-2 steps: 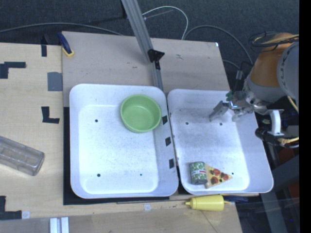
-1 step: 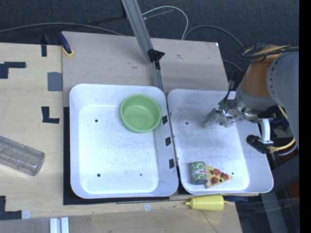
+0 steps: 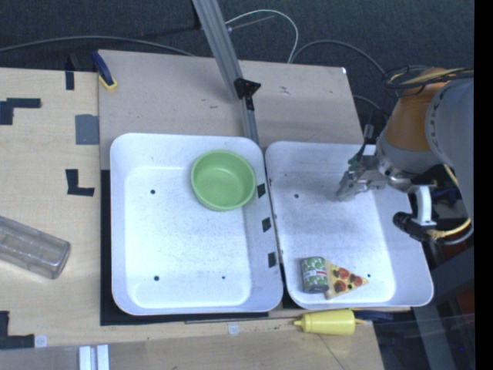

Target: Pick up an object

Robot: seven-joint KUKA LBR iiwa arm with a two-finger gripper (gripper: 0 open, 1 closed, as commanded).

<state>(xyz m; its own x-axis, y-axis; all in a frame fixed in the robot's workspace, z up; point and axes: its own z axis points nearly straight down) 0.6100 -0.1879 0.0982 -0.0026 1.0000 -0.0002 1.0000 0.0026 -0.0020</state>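
A green bowl [image 3: 223,179] sits in the left bin [image 3: 139,230], near its far right corner. In the right bin [image 3: 323,222] a small green can [image 3: 313,274] lies next to a pizza-slice toy [image 3: 343,279] by the front wall. My gripper [image 3: 344,190] hangs low over the right bin's far right part, well behind the can and the pizza slice. Its dark fingers point down and to the left, close together, with nothing between them.
A yellow mustard bottle [image 3: 327,322] lies on the bench just in front of the right bin. A clear plastic cylinder [image 3: 29,247] rests at the far left. A grey metal pole [image 3: 223,48] slants over the bench behind the bins.
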